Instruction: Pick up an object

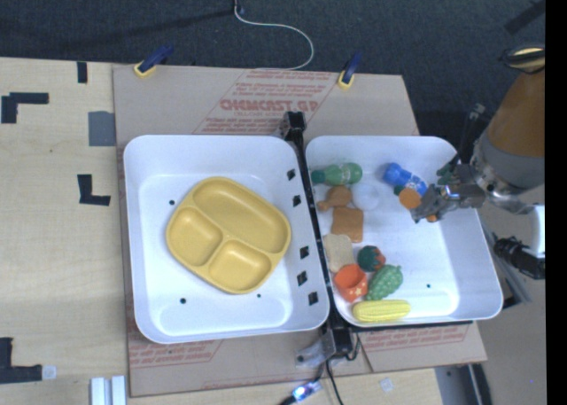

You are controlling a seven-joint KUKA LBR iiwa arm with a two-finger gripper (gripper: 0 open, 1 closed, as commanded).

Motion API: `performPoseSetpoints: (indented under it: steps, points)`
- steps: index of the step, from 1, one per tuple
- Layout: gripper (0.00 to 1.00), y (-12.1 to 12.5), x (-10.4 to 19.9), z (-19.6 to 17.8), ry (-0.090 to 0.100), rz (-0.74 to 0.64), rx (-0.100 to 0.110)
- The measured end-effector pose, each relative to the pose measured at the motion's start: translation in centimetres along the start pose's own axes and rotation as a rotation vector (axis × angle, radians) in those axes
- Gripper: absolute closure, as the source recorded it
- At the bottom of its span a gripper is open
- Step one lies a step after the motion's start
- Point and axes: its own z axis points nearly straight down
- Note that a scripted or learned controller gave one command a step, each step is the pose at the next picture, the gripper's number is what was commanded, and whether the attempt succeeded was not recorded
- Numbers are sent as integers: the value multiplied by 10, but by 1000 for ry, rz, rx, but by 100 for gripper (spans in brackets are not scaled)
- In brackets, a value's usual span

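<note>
Though plainly in view, hard to read for opening: gripper (436,203), dark, hanging low over the right-hand part of the right bin (469,307), with no telling how wide it stands or what, if anything, sits in its grasp. Just off its left side in the view, touching or nearly so: an orange piece (410,198), and just up-left of that a blue object (395,175), both on the bin floor; cannot tell whether one item or two. Farther left of the gripper, along the bin's left wall: a green bottle-shaped toy (341,174), a brown toy (337,198) below it, then a tan block (349,222) and a pale flat piece (337,248). Down-left of the gripper, bunched toward the near left corner: a red tomato (370,258), an orange pepper (351,282), a green vegetable (386,281) and, against the near wall, a yellow corn cob (382,310). Well apart to the left, past the shared wall: the left bin (146,217), bearing a yellow divided plate (229,233). Under both bins, a cardboard sheet (266,102) with red print, pinned at its far edge by two clamps (152,60). Right of the gripper, leading off to the view's edge: the arm (509,164), grey below its orange band.
</note>
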Motion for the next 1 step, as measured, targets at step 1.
performPoseSetpoints:
  steps: [1]
  points:
    - [100, 34, 40, -12, 0, 0, -1]
